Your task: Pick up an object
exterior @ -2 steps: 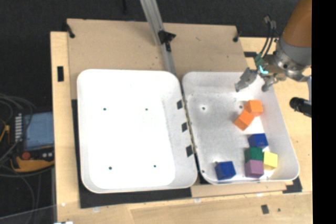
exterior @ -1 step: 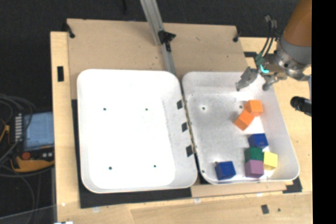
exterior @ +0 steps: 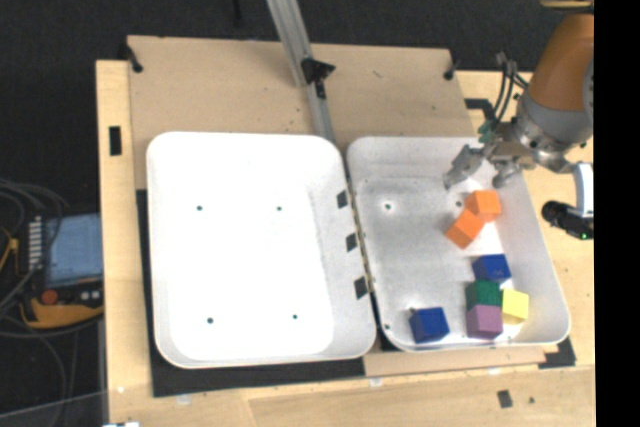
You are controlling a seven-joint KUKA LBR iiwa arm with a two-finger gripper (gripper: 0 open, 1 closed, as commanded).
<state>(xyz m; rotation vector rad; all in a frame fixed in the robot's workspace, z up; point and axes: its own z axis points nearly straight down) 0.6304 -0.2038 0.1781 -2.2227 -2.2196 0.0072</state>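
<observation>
Over the right bin's far edge the gripper hangs with fingers spread and nothing between them, just beyond two orange blocks. Nothing is lifted yet; descent, closing and lifting remain. No readable writing or brand appears anywhere.

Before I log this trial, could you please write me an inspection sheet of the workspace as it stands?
Surface: wooden bench bearing left bin and right bin, side by side.
Job's things: in the right bin, two orange blocks, two blue blocks, green block, purple block, yellow block.
Clutter: nothing seen.
Grippers: end effector above the right bin's far side, open, holding nothing.
Cables: bundle on the floor, left.
Surroundings: metal rail; handheld controller.
</observation>
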